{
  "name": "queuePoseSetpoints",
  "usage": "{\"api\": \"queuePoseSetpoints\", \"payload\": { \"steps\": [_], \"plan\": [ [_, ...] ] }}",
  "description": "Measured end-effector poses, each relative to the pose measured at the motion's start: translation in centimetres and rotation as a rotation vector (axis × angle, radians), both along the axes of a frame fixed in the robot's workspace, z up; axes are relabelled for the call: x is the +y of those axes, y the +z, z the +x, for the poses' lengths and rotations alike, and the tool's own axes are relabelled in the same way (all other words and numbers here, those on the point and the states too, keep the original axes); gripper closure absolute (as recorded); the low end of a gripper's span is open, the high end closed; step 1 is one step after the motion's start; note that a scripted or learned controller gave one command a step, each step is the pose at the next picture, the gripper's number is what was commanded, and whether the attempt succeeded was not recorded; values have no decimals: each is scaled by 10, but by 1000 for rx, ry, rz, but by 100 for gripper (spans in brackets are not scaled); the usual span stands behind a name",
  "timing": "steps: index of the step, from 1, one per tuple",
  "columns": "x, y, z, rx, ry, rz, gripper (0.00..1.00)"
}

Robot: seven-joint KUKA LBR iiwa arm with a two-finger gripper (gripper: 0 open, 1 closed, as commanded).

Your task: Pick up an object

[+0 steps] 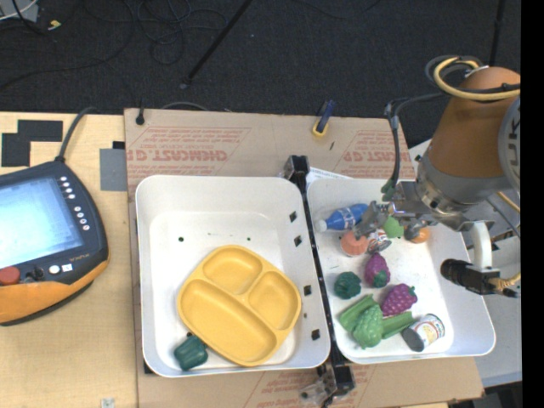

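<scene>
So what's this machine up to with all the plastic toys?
A grey robot arm with an orange band reaches in from the right, its gripper low over the right white bin, among toy foods: a blue bottle, an orange fruit, a purple grape bunch. The left white bin holds a yellow divided plate.

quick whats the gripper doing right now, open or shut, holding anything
gripper: cannot be told. It sits low in the right bin, among the toys near the blue bottle and the orange toy.
</scene>
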State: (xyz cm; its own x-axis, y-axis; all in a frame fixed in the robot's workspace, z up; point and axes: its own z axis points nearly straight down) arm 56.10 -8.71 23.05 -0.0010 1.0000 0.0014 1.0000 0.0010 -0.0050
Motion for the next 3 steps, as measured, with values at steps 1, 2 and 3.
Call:
{"api": "queuePoseSetpoints", "payload": {
  "steps": [1, 2, 3],
  "plan": [
    [95, -46, -25, 6, 8, 4, 0],
    [88, -34, -23, 4, -5, 0, 100],
    [91, 86, -38, -14, 1, 0, 100]
  ]
}}
